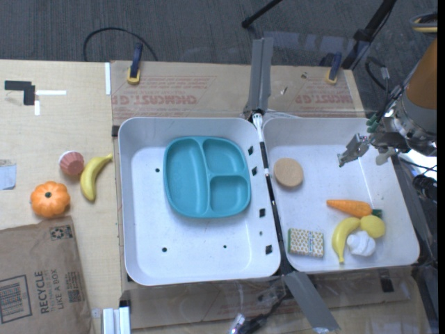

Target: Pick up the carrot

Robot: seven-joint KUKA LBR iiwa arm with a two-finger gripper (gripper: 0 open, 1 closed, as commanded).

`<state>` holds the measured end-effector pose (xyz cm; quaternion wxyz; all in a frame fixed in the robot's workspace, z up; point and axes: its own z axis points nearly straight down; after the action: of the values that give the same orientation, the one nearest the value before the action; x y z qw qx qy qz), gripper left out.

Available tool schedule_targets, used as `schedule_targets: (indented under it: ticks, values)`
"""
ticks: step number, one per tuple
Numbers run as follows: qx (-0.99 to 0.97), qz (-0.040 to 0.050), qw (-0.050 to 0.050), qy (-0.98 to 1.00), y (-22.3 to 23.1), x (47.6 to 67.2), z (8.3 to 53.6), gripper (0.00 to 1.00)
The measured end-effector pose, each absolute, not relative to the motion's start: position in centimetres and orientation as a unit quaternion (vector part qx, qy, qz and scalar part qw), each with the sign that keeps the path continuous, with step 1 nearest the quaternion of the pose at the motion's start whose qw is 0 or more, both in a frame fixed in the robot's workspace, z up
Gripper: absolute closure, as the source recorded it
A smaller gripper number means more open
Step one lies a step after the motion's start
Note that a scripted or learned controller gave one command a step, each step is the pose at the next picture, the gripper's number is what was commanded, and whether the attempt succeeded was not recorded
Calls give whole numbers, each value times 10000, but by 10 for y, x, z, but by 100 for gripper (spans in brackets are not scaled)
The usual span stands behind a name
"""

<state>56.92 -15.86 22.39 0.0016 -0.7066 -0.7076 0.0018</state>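
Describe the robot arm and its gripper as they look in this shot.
The arm enters from the right, with an orange band above a grey wrist section. Dark cables run beside it. The gripper is a small grey metal assembly, its slim jaws too blurred to make out in detail.

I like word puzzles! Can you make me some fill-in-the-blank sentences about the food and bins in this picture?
1. The carrot lies in the ____ bin.
2. The divided plate in the left bin is coloured ____.
3. The gripper hangs above the right bin, and the carrot is ____ from it.
4. Outside the bins, the small pumpkin is coloured ____.

Missing words: right; blue; apart; orange
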Motion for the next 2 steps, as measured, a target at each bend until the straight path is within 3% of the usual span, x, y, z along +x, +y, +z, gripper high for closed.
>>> schedule_targets:
  ticks: [1,2]
  values:
    - [-5449,1,8,-8385,-184,516,90,0]
    - [-5469,-1,10,-8372,-184,517,98,100]
